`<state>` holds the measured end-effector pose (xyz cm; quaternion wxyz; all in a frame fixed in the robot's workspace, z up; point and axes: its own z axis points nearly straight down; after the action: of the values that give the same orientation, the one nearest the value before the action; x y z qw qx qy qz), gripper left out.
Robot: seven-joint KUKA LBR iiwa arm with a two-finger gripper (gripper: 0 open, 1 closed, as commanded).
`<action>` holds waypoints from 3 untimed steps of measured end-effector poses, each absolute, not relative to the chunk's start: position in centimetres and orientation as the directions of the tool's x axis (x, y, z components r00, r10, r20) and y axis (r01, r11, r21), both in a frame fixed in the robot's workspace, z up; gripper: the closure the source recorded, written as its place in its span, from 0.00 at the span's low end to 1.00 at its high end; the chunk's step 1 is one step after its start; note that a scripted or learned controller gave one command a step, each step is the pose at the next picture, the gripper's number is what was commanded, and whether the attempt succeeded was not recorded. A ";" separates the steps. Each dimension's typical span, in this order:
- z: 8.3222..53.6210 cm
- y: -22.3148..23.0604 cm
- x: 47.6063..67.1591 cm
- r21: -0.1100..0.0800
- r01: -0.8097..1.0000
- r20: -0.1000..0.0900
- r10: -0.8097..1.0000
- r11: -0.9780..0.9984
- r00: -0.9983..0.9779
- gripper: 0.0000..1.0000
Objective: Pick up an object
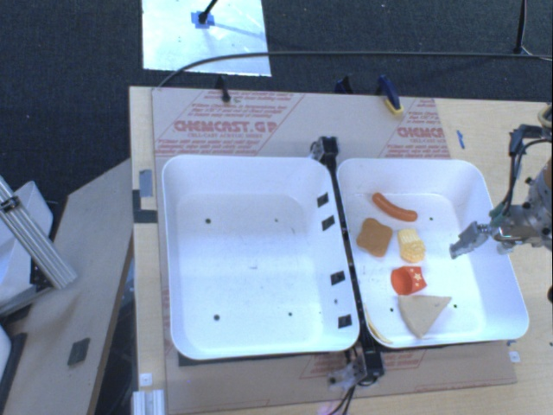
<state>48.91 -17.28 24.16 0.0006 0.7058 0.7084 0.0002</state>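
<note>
The right bin (484,184) holds several small food toys. An orange sausage (394,207) lies toward the back. A brown biscuit shape (374,237) and a yellow piece (412,245) sit in the middle. A red piece (408,279) lies nearer the front, and a tan wedge (424,311) is closest to the front wall. My gripper (465,240) hangs over the right part of this bin, right of the yellow piece and apart from all the toys. Nothing shows between its fingers.
The left bin (177,232) stands beside the right one, with a black divider strip (340,249) between them. Both rest on a brown board (259,119) on the bench. Cables and clamps (389,93) lie behind the bins.
</note>
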 end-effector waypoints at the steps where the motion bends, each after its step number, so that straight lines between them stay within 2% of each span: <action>1: 12.9 -12.9 52.1 -0.001 1.000 0.002 1.000 0.009 -0.009 0.00; 2: 8.4 -9.8 59.9 0.009 1.000 -0.001 1.000 0.010 -0.010 0.00; 3: 8.6 -10.1 62.7 0.006 1.000 -0.001 1.000 0.006 -0.006 0.00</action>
<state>62.72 -10.15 8.58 0.0025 0.7048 0.7094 0.0018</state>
